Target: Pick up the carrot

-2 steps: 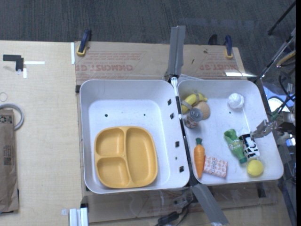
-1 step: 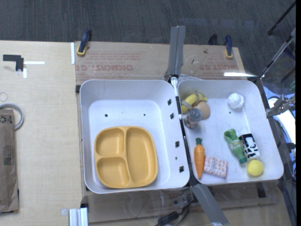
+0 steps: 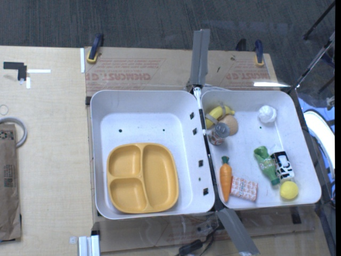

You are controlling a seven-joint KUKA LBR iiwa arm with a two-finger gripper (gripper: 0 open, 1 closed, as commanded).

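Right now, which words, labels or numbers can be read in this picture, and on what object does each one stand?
"CHEMCAST", red and upside down: cardboard sheet behind the bins.
White marks on the black packet: unreadable.
Print on the pink packet and the brown bag: too blurred.

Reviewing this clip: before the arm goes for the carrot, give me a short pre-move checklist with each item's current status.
1. Carrot in plain sight in the right bin: ok.
2. Nothing lying on top of the carrot: ok.
3. Room beside it: not ok; the pink packet lies against its lower right side and the bin's left wall is close.
4. Carrot lies flat, green top pointing to the bin's far side: ok.
5. Yellow tray in the left bin, away from the carrot: ok.
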